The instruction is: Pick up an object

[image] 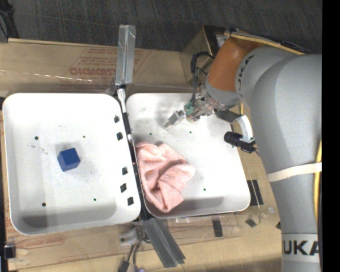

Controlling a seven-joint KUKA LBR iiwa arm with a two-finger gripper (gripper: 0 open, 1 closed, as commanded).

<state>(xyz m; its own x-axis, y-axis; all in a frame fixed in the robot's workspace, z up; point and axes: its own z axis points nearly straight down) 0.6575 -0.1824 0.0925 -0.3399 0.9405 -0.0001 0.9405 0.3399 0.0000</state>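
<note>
Bench: We see a brown cardboard-covered bench point(62, 67) bearing two shallow white bins side by side, with dark carpet beyond its far edge.

Left bin: In the shallow white plastic left bin point(22, 203) we find a small blue cube point(68, 158), sitting left of the bin's middle, well apart from every wall.

Right bin: In the shallow white plastic right bin point(226, 174) a crumpled pink cloth point(161, 174) lies against the wall shared with the left bin and spreads toward the near edge, its folds bunched into a heap.

Arm: The grey arm with an orange band point(283, 112) reaches in from the bench's right side, its bulk covering the right bin's right edge and far right corner.

Claw: The metallic two-finger claw point(174, 118) points leftward over the far part of the right bin, near its far wall. We see nothing between its fingers; whether they stand apart or together we cannot tell at this size.

Claw and cloth: The claw's tip sits apart from the pink cloth, on the far side of it, over bare white bin floor.

Divider: A grey metal bar point(124, 55) rises from the far edge of the bench at the seam between the two bins; small black clips point(124, 171) dot that seam.
</note>
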